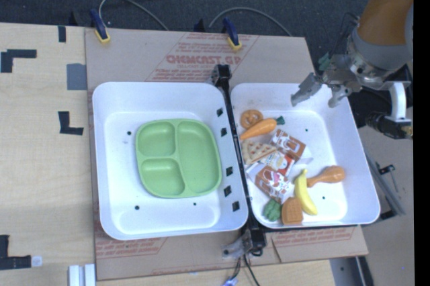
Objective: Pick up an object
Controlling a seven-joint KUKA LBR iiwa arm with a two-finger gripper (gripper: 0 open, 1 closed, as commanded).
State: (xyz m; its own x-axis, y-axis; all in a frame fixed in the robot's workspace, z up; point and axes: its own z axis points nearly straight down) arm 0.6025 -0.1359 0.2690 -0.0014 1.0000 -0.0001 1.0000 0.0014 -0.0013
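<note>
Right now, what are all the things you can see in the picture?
Bins: two, white, side by side on the bench.
Divided plate: one, green, in the left bin.
Pretzel: one, brown, right bin, far end.
Carrot: one, orange, beside the pretzel.
Snack packets: a few, red and white, middle of the right bin.
Banana: one, yellow, near end.
Drumstick: one, orange-brown, beside the banana.
Clamps: two, yellow and blue, on the cardboard's far edge.
Gripper: one, grey, open, above the right bin's far corner, holding nothing.
</note>
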